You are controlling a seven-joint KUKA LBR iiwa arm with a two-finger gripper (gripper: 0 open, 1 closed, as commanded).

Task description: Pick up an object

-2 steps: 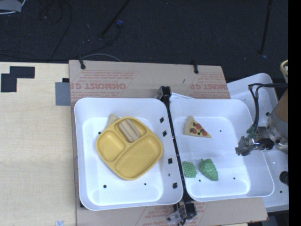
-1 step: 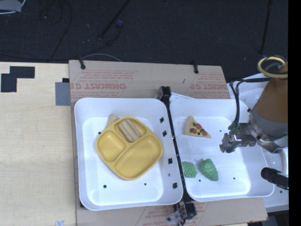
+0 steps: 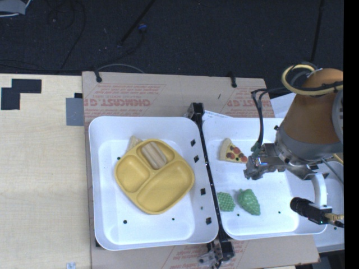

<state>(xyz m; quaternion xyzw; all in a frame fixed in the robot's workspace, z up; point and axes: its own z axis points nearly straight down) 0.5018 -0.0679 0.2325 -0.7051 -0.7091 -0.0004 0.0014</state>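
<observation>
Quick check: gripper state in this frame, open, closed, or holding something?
Gripper: cannot tell; it sits over the right bin near the pizza slice, nothing visibly held.

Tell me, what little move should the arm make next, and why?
Probably drop straight down a little: the gripper hangs in the right bin, between the pizza slice and the green toy, holding nothing, with the slice closest to it.

Even overhead light, bright on the white bins (image 3: 104, 150), mild glare on their floors. Soft short shadows under the yellow plate (image 3: 155, 176). Floor beyond the bins dim, nearly black. Slightly soft, grainy throughout; arm (image 3: 314, 114) right of the bins a bit blurred.
</observation>
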